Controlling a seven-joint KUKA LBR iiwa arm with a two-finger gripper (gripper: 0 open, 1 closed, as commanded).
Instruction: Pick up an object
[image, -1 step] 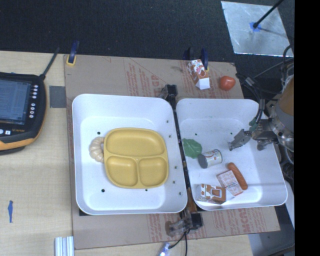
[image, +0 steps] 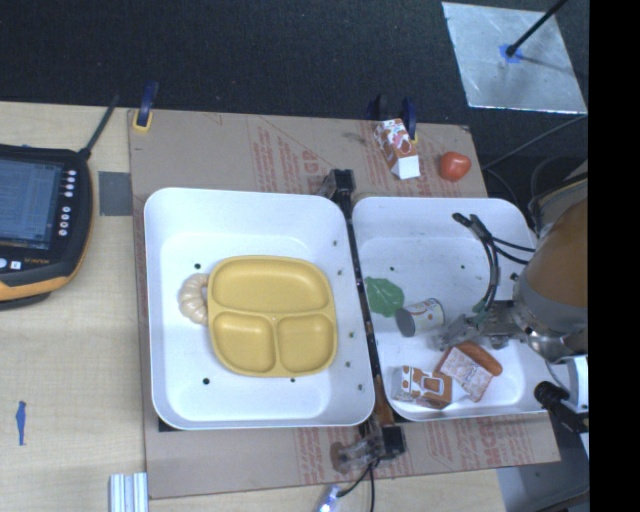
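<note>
The right white bin (image: 500, 215) holds a green leafy piece (image: 384, 295), a small silver can (image: 422, 314) lying on its side, a brown and white carton (image: 424, 385) and an orange packet (image: 467, 371) with a red sausage-like piece (image: 482, 355) on it. My gripper (image: 468, 328) hangs low at the bin's right side, just above the orange packet and right of the can. Nothing shows held in it. The grey arm (image: 560, 270) comes in from the right.
In the left bin (image: 170, 300) lies a yellow divided plate (image: 272, 314) with a tan pastry (image: 193, 297) against its left edge. Behind the bins stand a small carton (image: 397, 148) and a red ball-like fruit (image: 455, 165). A pendant (image: 35, 220) sits far left.
</note>
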